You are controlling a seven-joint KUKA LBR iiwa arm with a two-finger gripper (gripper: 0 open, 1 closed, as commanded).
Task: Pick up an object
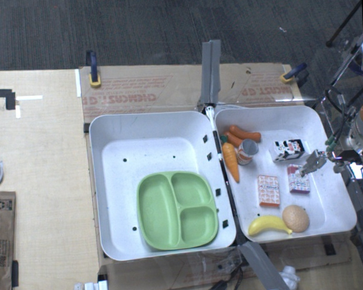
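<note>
We see the gripper (309, 165) low over the right bin (331, 227), its fingers slightly apart with nothing between them, just above a small pink packet (299, 181). To grasp well, we judge it should centre on the packet, drop straight down and close across its narrow sides, avoiding the nearby egg (296, 218).

Right bin (331, 224) crowded with small items, bare floor around green divided plate (177, 209) in left bin (110, 175)

Green tray (158, 214); yellow banana (268, 225); orange carrots (231, 161); white bins (104, 176).
</note>
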